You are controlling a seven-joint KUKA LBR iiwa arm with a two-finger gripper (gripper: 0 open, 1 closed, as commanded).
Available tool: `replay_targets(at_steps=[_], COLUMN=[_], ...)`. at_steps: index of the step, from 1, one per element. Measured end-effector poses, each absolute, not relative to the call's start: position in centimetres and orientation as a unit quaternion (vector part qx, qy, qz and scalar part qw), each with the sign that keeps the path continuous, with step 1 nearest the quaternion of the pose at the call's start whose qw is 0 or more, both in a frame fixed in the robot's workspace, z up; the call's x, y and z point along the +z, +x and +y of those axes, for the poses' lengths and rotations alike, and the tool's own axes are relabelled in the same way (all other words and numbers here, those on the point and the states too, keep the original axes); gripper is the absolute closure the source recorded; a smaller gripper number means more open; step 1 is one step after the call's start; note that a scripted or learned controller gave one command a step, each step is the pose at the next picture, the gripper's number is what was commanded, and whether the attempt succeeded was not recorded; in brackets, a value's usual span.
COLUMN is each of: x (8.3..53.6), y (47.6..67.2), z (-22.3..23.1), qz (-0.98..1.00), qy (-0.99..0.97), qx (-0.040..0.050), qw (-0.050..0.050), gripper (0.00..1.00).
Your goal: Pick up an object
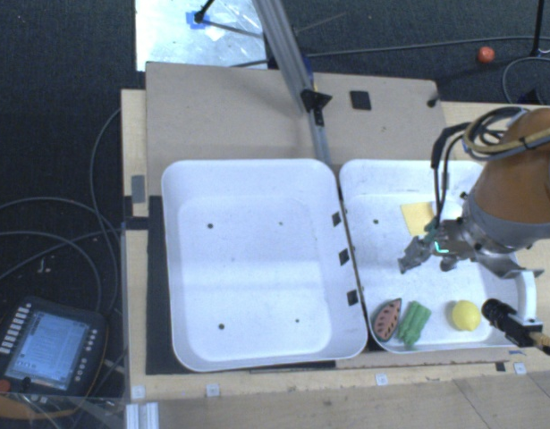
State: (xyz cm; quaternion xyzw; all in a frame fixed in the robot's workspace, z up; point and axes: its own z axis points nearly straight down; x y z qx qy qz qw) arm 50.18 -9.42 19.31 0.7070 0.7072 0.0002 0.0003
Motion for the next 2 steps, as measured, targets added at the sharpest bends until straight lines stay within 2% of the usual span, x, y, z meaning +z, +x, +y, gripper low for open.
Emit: replay_targets(at_steps=[1, 2], x=[19.3, 14.9], y=[50.2, 49.7], z=[-9.4, -8.9], qz=[0.707, 0.707], qy=[0.707, 0.707], qx=[0.0002, -0.0009], qw=[0.000, -0.001], gripper=[0.00, 0.00])
